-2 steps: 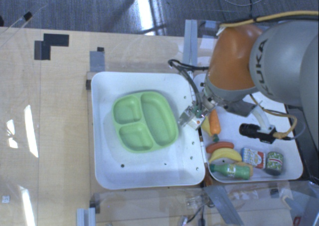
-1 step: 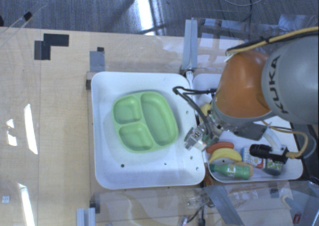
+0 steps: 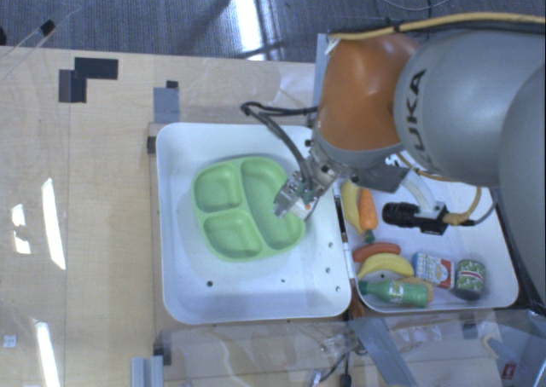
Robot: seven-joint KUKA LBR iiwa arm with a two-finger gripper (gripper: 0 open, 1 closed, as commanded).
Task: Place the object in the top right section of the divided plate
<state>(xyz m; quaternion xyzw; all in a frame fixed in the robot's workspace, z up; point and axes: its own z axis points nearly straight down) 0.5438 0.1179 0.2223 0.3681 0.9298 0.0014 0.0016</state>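
Observation:
A light green divided plate (image 3: 223,206) lies in the left white bin (image 3: 256,296), with its sections turned at a slant. My gripper (image 3: 293,199) hangs low over the plate's right side, at the edge of the right-hand section. The grey arm with its orange band (image 3: 363,95) reaches in from the right above it. The gripper's tips are small and partly hidden by the wrist. I cannot make out any object between them.
The right bin (image 3: 499,291) holds an orange carrot (image 3: 367,210), a banana (image 3: 384,266), a red pepper (image 3: 375,251), a green bottle (image 3: 397,293), a small carton (image 3: 432,269) and a green can (image 3: 468,278). A black cable (image 3: 269,117) loops over the left bin's far edge.

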